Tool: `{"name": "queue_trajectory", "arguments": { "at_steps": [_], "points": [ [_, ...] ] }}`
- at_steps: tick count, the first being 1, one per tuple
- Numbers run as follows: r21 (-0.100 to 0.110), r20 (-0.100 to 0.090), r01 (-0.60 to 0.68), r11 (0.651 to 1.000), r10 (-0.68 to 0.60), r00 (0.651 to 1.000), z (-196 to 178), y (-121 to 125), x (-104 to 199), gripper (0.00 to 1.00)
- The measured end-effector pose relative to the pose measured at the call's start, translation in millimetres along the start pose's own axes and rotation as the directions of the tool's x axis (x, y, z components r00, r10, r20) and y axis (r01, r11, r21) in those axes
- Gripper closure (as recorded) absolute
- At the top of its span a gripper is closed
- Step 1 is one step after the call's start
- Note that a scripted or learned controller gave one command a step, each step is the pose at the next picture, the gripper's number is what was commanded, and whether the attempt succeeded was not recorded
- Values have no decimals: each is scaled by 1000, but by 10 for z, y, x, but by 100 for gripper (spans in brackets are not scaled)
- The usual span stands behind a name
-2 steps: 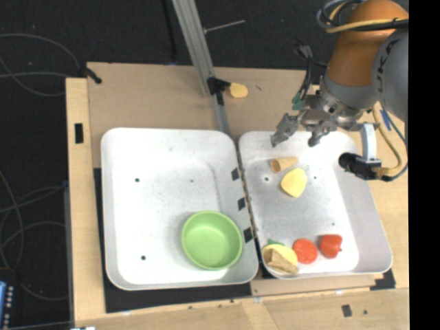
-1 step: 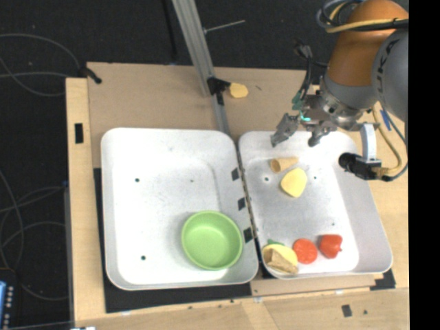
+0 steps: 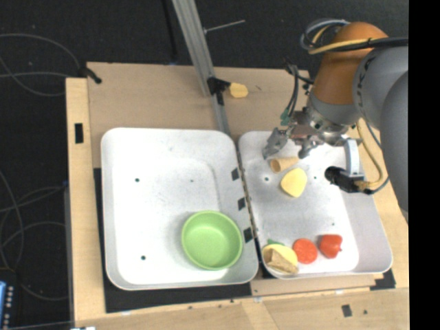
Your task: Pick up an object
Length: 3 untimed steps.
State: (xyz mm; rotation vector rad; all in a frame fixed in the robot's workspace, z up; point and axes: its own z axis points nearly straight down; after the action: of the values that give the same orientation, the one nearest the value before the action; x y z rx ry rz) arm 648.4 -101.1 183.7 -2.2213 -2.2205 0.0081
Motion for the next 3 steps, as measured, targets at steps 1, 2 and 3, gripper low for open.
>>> {"name": "queue_trajectory", "arguments": {
  "at_steps": [1,2,3],
  "points": [
    [0,1,-2,1000,2,1000,455,6,-96,0],
    [-1,0,-2,1000,2,1000,850,1,-117,0],
    [-8,-1,-5,1000,5,1000,710,18,-121,100]
  ]
}}
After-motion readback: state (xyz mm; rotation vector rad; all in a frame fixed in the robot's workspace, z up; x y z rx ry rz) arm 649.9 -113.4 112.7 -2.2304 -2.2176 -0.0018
